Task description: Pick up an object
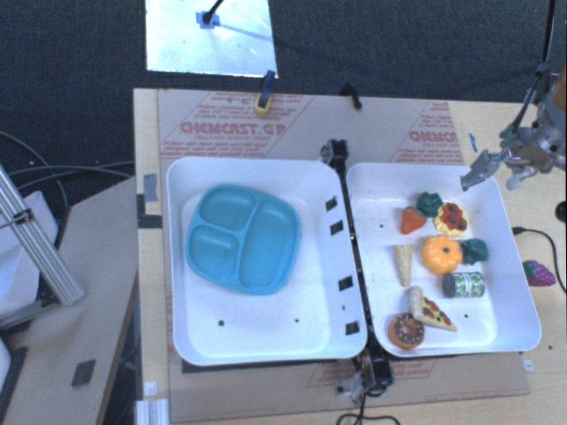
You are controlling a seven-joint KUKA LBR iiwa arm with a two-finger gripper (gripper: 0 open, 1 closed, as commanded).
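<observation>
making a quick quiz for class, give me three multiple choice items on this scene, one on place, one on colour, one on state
1. Where is the plate?
A. left bin
B. right bin
C. on the bench outside the bins

2. What colour is the plate?
A. red
B. blue
C. yellow

3. How does the gripper stand to the toys?
A. clamped on the pumpkin
B. above the right bin's far right corner, holding nothing
C. pressing on the donut

Answers: 1 A, the plate lies in the left bin; 2 B, it is light blue; 3 B, nothing sits between its fingers.
</observation>
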